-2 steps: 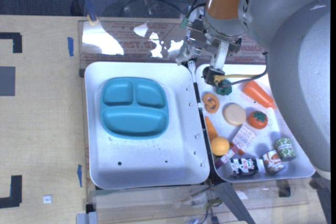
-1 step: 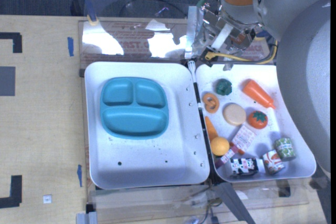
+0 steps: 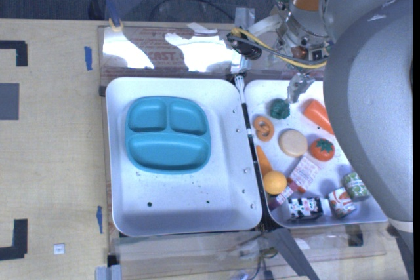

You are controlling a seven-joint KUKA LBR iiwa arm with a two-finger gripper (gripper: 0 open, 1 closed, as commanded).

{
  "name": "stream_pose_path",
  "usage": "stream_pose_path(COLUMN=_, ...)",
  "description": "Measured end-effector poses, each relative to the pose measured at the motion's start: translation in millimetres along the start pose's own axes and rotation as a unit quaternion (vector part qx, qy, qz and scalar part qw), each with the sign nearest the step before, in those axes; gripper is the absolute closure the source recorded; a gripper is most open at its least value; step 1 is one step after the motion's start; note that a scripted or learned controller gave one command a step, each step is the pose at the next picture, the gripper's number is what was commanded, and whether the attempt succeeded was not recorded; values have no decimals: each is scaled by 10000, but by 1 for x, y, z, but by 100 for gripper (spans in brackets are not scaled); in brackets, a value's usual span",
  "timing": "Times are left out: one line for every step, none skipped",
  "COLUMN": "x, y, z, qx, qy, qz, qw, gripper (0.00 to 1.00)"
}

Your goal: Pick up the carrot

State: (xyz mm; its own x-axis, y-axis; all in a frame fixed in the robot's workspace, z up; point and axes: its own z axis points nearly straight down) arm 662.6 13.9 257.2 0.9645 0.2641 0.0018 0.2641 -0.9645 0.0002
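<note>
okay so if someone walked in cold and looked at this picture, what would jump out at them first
Likely the big grey arm covering the right side, its gripper hanging over the right bin's back edge. Next, the blue tray alone in the left bin. Then the right bin's clutter, including the carrot beside the gripper.

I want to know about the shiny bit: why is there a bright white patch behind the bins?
In the camera view, glare bounces off a clear sheet behind the left bin, washing out its print; the arm is near the lens, so it looks huge and soft.
</note>
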Motion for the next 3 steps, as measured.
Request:
stream_pose_path(x=-15, y=45, z=9, qx=18, qy=-33, qz=-1911, qw=9816, gripper=0)
stream_pose_path(x=-7, y=-2, z=77, qx=35, qy=-62, qz=-1691, qw=9856, gripper=0)
stream_pose_path(x=-5, y=0, z=62, qx=16, qy=-32, qz=-1696, qw=9855, gripper=100)
